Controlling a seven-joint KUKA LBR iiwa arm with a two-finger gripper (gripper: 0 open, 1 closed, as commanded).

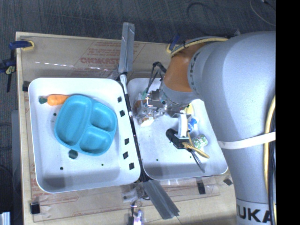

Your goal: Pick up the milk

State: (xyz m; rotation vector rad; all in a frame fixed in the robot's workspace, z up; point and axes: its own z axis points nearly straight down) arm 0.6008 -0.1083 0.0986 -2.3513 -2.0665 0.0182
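My gripper (pixel 146 109) is low over the right bin (pixel 161 165), in its far left corner close to the divider. A small pale and orange thing (pixel 146 121) lies just beneath it, touching or nearly touching the gripper. A white and blue thing that looks like the milk carton (pixel 193 123) lies near the bin's right wall, partly hidden by the wrist. It is well to the right of the gripper.
A green and white rounded thing (pixel 200 140) lies beside the carton. The left bin (pixel 47 172) holds a blue divided plate (pixel 86 124), a carrot (pixel 57 99) at its far left corner and a small dark green piece (pixel 72 154). The arm covers the right bin's far right.
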